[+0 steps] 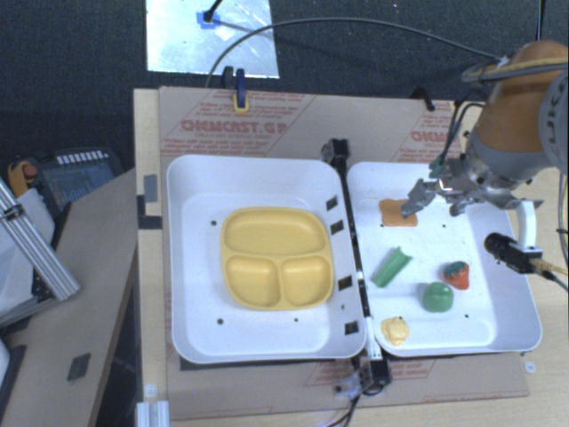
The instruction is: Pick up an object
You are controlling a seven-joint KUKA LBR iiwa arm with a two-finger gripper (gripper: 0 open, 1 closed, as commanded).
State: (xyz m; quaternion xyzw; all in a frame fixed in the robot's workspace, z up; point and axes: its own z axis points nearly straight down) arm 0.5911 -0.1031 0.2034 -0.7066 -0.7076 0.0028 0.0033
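The right bin (511,314) holds several small items. A flat orange piece (397,213) lies near its back left, and a green oblong piece (391,267) sits below that. Toward the front are a round green item (436,297), a red one with a green top (456,274) and a yellow one (395,330). My gripper (436,203) hangs over the back of this bin, open, with nothing between its fingers. Its left finger (416,202) points down at the right edge of the orange piece.
A yellow divided plate (276,258) fills the middle of the left bin (191,238). A black ridge (348,238) separates the two bins. A black part on the arm (507,253) juts over the right bin's right side.
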